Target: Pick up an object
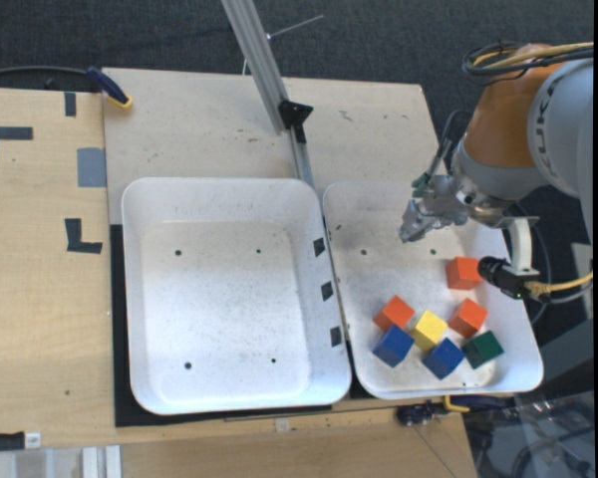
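Several small cubes lie in the right bin. An orange cube sits alone near the bin's right side. Lower down is a cluster: an orange cube, a yellow cube, another orange cube, two blue cubes and a green cube. My gripper hangs over the upper middle of the right bin, up and to the left of the lone orange cube. Nothing shows between its fingers.
The left bin lies beside the right one, with a raised rim between them. A slanted metal post rises behind the bins. The arm's grey and orange body reaches in from the right.
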Robot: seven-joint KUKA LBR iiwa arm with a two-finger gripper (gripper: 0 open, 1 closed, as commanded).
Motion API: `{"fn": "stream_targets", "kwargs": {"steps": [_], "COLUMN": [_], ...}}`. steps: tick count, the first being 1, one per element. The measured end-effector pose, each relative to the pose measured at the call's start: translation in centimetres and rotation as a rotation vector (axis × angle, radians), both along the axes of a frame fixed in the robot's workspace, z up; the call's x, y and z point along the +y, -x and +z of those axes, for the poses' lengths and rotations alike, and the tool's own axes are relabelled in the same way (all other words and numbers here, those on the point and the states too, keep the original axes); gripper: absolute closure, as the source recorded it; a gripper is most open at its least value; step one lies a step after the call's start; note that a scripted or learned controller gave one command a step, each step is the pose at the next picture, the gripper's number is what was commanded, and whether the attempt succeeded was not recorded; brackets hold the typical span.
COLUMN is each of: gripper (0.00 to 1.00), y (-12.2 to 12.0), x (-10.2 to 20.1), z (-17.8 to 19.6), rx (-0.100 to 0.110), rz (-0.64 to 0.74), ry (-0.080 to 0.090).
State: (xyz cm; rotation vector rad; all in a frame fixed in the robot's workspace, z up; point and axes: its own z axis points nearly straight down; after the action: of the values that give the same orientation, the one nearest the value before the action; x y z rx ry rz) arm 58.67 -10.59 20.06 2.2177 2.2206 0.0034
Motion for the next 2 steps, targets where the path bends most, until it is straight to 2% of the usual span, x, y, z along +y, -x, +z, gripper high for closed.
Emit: {"fn": "stream_targets", "kwargs": {"steps": [1, 2], "gripper": [1.0, 1.0], "y": [-0.5, -0.4], "x": [0.3, 5.6], "z": [4.4, 3.3], "rx": [0.0, 0.006], "rz": [0.001, 0.005], "ry": [0.0, -0.001]}}
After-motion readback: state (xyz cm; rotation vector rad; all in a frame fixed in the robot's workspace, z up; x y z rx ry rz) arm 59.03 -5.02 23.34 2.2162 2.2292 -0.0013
